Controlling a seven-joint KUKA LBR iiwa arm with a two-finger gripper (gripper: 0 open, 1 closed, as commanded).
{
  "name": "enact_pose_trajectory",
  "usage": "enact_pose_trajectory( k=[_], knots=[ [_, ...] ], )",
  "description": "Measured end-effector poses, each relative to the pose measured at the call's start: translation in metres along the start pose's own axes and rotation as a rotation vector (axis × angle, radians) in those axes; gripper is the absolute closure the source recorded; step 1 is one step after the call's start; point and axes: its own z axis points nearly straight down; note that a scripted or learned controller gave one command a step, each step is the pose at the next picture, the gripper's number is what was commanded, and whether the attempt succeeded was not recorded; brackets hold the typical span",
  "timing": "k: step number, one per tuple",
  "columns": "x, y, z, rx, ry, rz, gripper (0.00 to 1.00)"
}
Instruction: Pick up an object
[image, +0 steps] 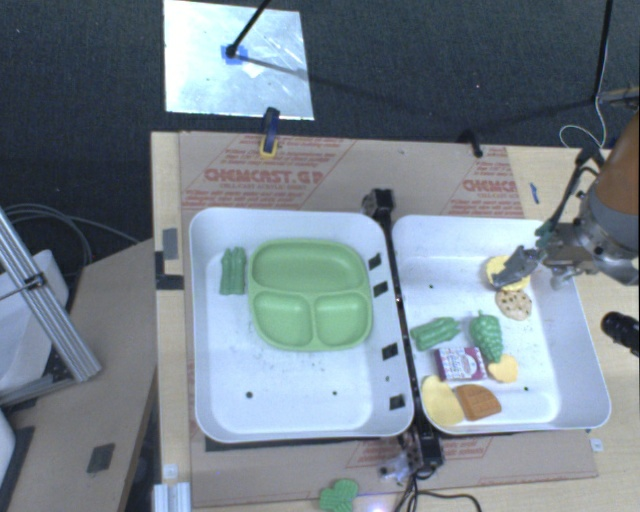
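Table (300, 175) first: you see it covered with printed brown cardboard, carrying two shallow white bins side by side. In the left bin (215, 400) you have a green divided plate (308, 296) near the middle and a small green ridged piece (233, 271) just beside the plate's left edge, apart from it. The right bin (580, 390) holds the crowd of toy food. The arm (612, 215) reaches in from the right, and its gripper (522, 268) hangs low over the bin's upper right part, directly above a yellow piece (497, 269) and touching or nearly touching it. You cannot tell from here whether the gripper is open or closed, and nothing is visibly held. Just below sits a speckled cookie (513, 303). Lower down, near the bin's front, you find a tight cluster: a green pickle-like piece (434, 331), a dark green leafy piece (487, 336), a small purple and white carton (459, 363), a small yellow lump (504, 370), a yellow disc (437, 398) and an orange-brown slice (478, 401), most of them touching. The cookie lies closest to the gripper's target. Off the bins, a small green toy (339, 494) lies at the table's front edge.
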Motion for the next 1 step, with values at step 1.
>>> enact_pose_trajectory(
  k=[1],
  knots=[
    [-0.0044,-0.0201,0.1727,0.008,0.001,0.002,0.00]
  ],
)
